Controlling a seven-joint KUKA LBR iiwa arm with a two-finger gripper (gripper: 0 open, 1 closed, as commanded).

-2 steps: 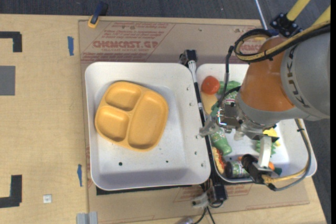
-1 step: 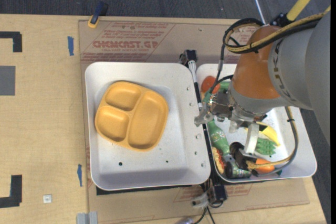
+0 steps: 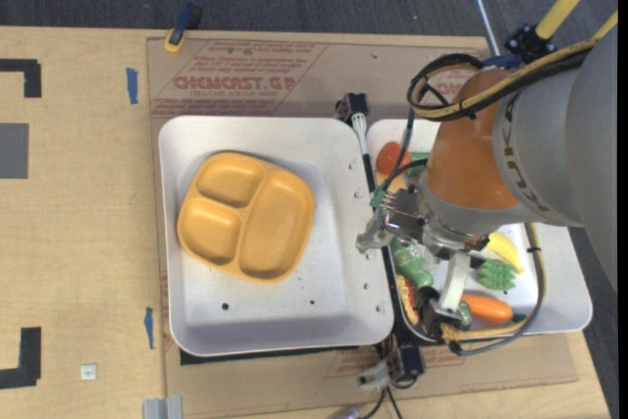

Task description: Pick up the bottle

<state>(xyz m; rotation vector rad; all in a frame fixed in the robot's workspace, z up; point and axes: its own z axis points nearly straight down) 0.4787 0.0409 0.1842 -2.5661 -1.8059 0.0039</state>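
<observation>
Green bottle, right bin

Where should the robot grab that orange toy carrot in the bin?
Probably around its middle, coming straight down from above. The toy carrot lies flat, its length running left to right near the front of the right bin. It is long and thin, so squeezing across its narrow sides looks the safest hold.
</observation>
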